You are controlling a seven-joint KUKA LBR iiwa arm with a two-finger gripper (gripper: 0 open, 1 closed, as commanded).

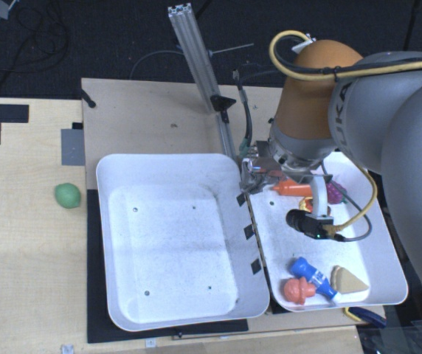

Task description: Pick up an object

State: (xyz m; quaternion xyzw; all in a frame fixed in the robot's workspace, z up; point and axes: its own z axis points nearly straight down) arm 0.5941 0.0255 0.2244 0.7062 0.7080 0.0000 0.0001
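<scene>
A: Where is the end effector [281, 177]?
B: Low over the right bin [388, 271], at its far end; how far its jaws are spread I cannot tell.
A: What lies nearest it?
B: An orange carrot-shaped toy [293, 189] just beside it, a purple toy [335, 192] a little farther right.

The arm [322, 116] hides part of the orange object [293, 189] and purple object [335, 192].

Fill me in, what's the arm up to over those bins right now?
The grey arm with the orange band is reaching into the right white bin, its hand low near an orange carrot-shaped toy and a small purple piece. Nothing looks lifted yet. A blue cylinder toy, a pink lumpy toy and a tan wedge lie at the bin's near end. A green ball sits outside on the bench.
</scene>
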